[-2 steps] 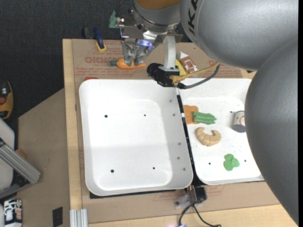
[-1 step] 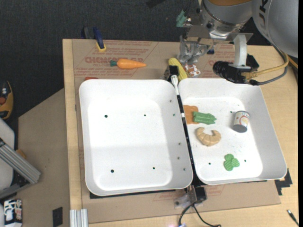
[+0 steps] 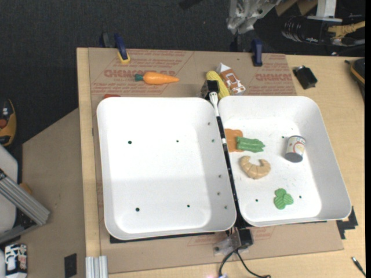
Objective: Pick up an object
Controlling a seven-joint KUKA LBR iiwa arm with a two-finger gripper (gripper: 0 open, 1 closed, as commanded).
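Objects for picking lie in the right bin [image 3: 324, 155], and we count four there: one green pickle-like piece [image 3: 250, 145] resting partly on an orange slab near the divider, one croissant [image 3: 255, 167] just below it, one small tin can [image 3: 295, 148] lying toward the right wall, and one small green leafy piece [image 3: 283, 199] near the front. We see the left bin [image 3: 156, 161] with nothing but a few dark dots on its floor. Outside the bins, on the cardboard of the bench [image 3: 64, 172], we count one carrot [image 3: 156, 79], one corn cob [image 3: 214, 80] and one small brown-and-white packet [image 3: 232, 81], plus two blue clamps along the back edge. The pincer [image 3: 246, 13] hangs at the top of the view, beyond the back edge of the bench, well apart from all four things in the right bin. We cannot tell how its jaws stand, as it is too blurred and cluttered there.
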